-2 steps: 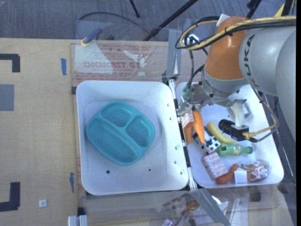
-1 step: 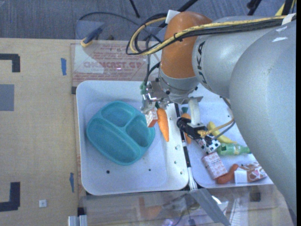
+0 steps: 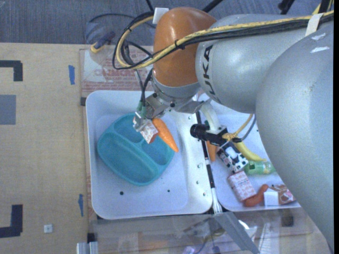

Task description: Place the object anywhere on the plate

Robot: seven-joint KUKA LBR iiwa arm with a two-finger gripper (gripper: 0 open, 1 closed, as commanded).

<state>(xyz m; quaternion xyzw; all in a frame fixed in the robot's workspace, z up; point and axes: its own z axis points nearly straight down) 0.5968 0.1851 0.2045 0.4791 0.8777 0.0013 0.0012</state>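
A blue divided plate (image 3: 132,155) lies in the left white bin (image 3: 106,194). An orange carrot (image 3: 166,135) slants over the plate's upper right rim, thick end up-left, tip pointing down-right. My gripper (image 3: 144,125) hangs over the plate's upper right part, right against the carrot's thick end. The big grey arm with its orange band covers the wrist from above, and I cannot make out whether the carrot is gripped or just lying beside the gripper.
The right bin (image 3: 225,202) holds a yellow banana (image 3: 248,152), a green item (image 3: 259,168), a red-and-white packet (image 3: 241,187), a red sausage-like piece (image 3: 256,198) and a small white block (image 3: 271,197). The arm overhangs most of that bin.
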